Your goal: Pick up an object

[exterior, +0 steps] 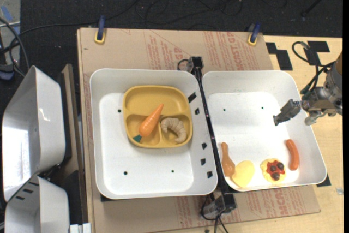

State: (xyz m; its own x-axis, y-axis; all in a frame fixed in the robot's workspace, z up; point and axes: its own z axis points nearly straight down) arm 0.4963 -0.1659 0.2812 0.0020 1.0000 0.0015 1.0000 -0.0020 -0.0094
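Two bins, gripper over the right one

Left bin [109, 172]: yellow plate [158, 116] holding carrot [151, 120] and shrimp [175, 128]. Right bin [256, 84]: spoon [227, 159], tart [274, 169], sausage [293, 154] along its near side; gripper [294, 112] at the right rim, finger state unclear.

Plate [132, 96] in left bin [103, 117]; sausage [293, 154] in right bin [240, 84]

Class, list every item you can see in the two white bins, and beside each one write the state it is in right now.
Yellow divided plastic plate: flat in the left white bin.
Orange toy carrot: lying across the plate's divider.
Pale toy shrimp: curled in the plate's right compartment.
Orange toy sausage: lying in the right white bin.
Yellow round toy with red topping: flat, by the near rim.
Pale yellow toy disc: flat.
Orange toy spoon: lying beside the disc.
Gripper: above the right bin, nothing visibly held.
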